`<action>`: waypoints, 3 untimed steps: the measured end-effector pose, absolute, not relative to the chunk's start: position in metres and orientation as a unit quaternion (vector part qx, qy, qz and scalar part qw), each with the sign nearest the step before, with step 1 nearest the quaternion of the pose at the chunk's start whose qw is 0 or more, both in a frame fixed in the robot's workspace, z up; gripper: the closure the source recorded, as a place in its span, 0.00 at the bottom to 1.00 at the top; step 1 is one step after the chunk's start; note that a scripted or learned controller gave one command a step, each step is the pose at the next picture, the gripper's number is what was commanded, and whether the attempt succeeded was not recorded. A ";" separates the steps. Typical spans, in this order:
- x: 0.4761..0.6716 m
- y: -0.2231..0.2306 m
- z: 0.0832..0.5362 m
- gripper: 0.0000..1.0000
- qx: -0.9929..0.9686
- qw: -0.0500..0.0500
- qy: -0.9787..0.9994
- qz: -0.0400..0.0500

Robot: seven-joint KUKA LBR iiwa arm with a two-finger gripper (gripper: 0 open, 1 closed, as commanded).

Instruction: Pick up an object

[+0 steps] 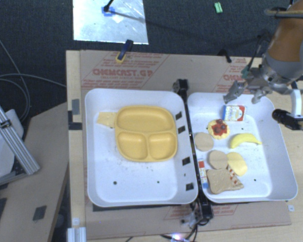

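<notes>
Claw sits over the far edge of the right bin, just above the small milk carton. Fingers look spread apart, nothing between them. Arm comes in from the right, orange band above the wrist.

Right bin contents, all loose on the floor of the bin:
- milk carton, red/white/blue, at the far end, closest to the claw
- tart with red berries just nearer than the carton
- banana to the right of the tart
- tan round cookie to the left, near the divider
- second tan round and a pale yellow piece touching each other
- toast slice at the near end, with a small printed packet beside it on the left

Left bin: yellow compartment tray in the middle, a pale yellow flat piece touching its left edge.

Both bins sit on cardboard on the desk.
</notes>
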State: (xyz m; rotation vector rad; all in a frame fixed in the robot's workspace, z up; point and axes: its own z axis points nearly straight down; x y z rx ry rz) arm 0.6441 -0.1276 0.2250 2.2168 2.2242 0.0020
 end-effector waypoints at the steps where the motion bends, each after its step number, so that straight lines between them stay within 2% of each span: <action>1: 0.625 -0.123 0.077 0.00 0.707 -0.002 0.708 -0.001; 2: 0.632 -0.124 0.101 1.00 0.706 0.006 0.708 0.004; 3: 0.630 -0.124 0.097 0.00 0.707 0.003 0.708 0.002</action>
